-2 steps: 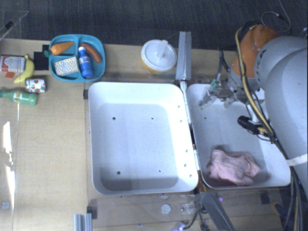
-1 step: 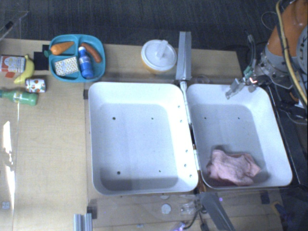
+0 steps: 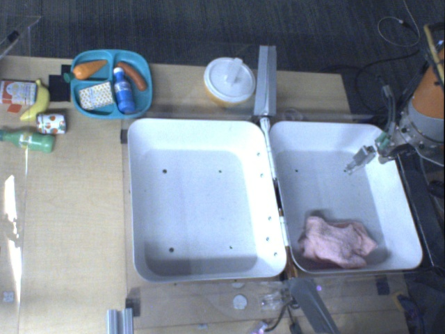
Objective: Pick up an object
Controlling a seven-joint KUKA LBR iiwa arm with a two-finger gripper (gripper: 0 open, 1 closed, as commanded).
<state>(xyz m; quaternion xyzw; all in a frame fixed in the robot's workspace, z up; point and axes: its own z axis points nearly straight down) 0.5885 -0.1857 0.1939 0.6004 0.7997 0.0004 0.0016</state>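
Here the gripper (image 3: 361,158) hangs over the far right part of the right bin (image 3: 410,207), its thin fingertips close together with nothing between them; how far they are parted cannot be told. A crumpled pink cloth (image 3: 338,241) lies in that bin's near part, well apart from the gripper. The left bin (image 3: 135,207) sits just beside it.

A robotics lab: two white bins (image 3: 197,134) sit fixed side by side on a wooden tabletop (image 3: 62,221), dark carpet (image 3: 181,9) lies toward 12 o'clock, loose cables (image 3: 389,54) trail at 2 o'clock, and toy food fills a blue tray (image 3: 142,82) at 10 o'clock.
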